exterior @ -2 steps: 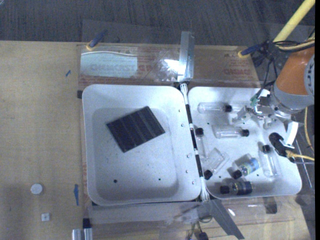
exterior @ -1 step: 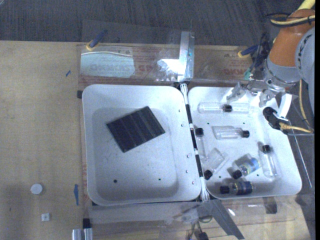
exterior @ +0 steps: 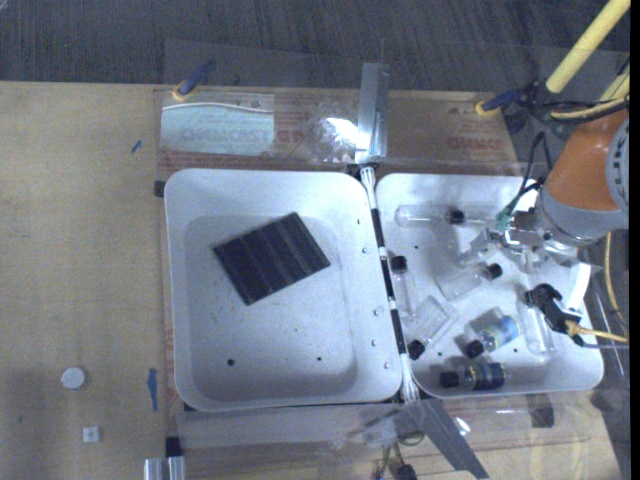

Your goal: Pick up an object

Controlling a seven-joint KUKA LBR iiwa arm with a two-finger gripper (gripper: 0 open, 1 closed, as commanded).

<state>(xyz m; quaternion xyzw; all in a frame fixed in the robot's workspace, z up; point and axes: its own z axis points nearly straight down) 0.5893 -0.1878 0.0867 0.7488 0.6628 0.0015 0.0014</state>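
Seen from the fixed camera above the bench [exterior: 80,218], the grey arm [exterior: 590,173] with its orange band reaches in from the right and holds the gripper [exterior: 513,234] low over the far right part of the right bin [exterior: 575,368]. Whether it is spread or closed cannot be told from this angle, and nothing can be seen held in it. The nearest object is a clear capped vial [exterior: 462,282], lying tilted just below and to the left of the gripper, its black cap toward the gripper. A long vial [exterior: 425,215] lies left of the gripper near the bin's far wall. Further below the gripper, near the bin's front wall, rest a blue bottle [exterior: 495,332] and, just beneath it, a dark bottle [exterior: 476,376] on its side. Two more vials lie well left of the gripper: a wall vial [exterior: 399,280] along the bin's left wall and a slanted vial [exterior: 430,320] beside it. Well apart, beyond the divide between the bins, the left bin [exterior: 300,353] holds a black ribbed pad [exterior: 271,257] lying flat and turned at an angle.
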